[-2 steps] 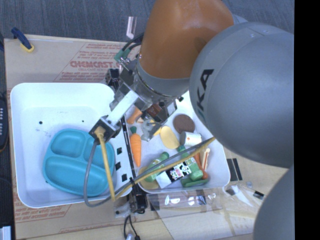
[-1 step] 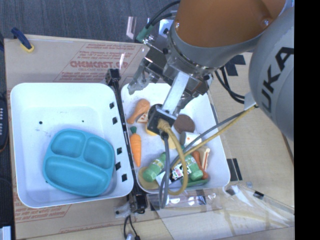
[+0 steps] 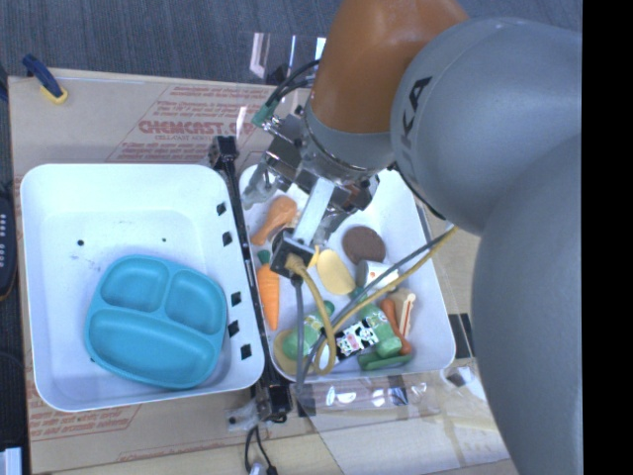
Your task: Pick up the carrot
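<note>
Hovering gripper (image 3: 262,179), opening unclear, carrot (image 3: 268,296) lying apart

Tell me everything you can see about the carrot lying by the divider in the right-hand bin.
The carrot is a smooth orange cone, probably toy plastic, with a small green stub at its wide end. It lies flat on the floor of the right-hand bin, lengthwise beside that bin's left wall. Its wide end faces the far side and its tip points toward the near edge. Whether it touches the wall cannot be told.
</note>
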You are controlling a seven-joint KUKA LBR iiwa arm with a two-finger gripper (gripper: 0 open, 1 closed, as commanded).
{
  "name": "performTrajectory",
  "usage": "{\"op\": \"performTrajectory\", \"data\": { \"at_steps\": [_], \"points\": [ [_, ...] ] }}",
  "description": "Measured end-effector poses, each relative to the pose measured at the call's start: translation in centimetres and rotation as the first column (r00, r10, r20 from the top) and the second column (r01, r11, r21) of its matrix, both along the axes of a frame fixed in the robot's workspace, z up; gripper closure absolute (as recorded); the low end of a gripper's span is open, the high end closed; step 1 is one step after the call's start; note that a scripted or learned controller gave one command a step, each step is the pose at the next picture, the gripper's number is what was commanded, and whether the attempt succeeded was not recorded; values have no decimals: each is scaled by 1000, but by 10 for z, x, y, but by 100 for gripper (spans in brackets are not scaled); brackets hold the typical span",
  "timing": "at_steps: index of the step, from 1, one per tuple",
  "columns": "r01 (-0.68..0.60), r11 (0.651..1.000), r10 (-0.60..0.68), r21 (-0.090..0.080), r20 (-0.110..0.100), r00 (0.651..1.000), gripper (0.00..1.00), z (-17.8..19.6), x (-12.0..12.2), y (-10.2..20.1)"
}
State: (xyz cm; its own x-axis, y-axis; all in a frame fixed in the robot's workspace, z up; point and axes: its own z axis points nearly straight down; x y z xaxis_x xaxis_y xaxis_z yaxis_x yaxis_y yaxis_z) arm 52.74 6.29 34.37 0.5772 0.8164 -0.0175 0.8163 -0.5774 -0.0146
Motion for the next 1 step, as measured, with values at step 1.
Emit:
{"op": "performTrajectory", "data": {
  "at_steps": [1],
  "points": [
    [-248, 969, 248, 5, 17, 969, 0, 53, 38, -43]
  ]
}}
